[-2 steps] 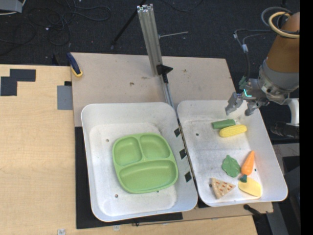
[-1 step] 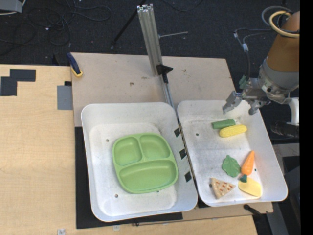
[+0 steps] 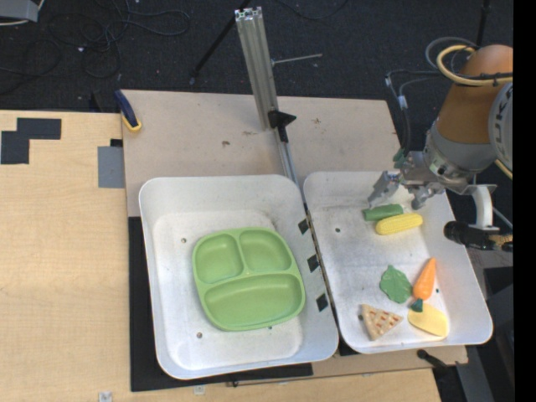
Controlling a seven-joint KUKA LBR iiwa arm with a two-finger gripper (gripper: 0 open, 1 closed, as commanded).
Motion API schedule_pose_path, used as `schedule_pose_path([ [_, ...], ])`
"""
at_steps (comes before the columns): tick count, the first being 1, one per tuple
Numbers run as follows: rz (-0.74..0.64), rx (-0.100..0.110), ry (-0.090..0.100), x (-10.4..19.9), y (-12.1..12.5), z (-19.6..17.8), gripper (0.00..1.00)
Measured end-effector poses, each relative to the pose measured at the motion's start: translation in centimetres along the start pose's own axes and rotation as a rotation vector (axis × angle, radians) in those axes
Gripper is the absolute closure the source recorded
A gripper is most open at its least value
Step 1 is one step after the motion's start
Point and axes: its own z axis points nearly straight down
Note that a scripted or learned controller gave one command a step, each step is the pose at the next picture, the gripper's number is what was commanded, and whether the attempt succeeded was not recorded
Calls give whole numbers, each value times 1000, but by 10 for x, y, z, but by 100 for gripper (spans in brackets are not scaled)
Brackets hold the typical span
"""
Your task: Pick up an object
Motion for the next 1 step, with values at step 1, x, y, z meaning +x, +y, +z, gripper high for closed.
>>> schedule_pose_path([
  [1,0,1,1,0,-10,58,0],
])
